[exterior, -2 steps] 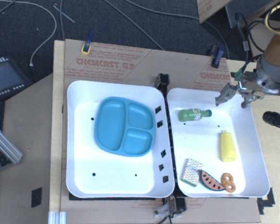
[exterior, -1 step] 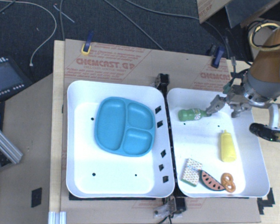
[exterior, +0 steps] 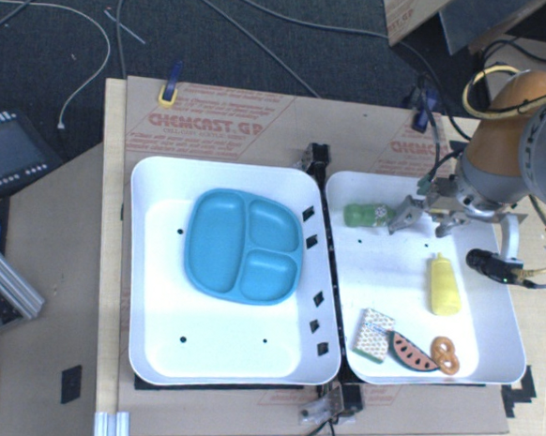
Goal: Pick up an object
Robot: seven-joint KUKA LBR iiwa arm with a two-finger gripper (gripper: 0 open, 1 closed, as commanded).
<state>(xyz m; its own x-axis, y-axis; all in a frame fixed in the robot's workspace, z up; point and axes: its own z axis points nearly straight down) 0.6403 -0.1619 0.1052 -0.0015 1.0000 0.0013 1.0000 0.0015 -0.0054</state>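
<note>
I hover my gripper (exterior: pixel 422 217), fingers spread, beside the green object (exterior: pixel 364 215); next I must descend and close.

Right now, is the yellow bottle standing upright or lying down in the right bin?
Lying down. The yellow bottle rests on its side on the floor of the right bin, its whole length visible, cap end pointing toward the far wall.

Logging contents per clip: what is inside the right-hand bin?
The right bin holds a green item, a yellow bottle, a patterned packet, a watermelon slice and a pretzel. The gripper and wrist cover the bin's far corner.
</note>
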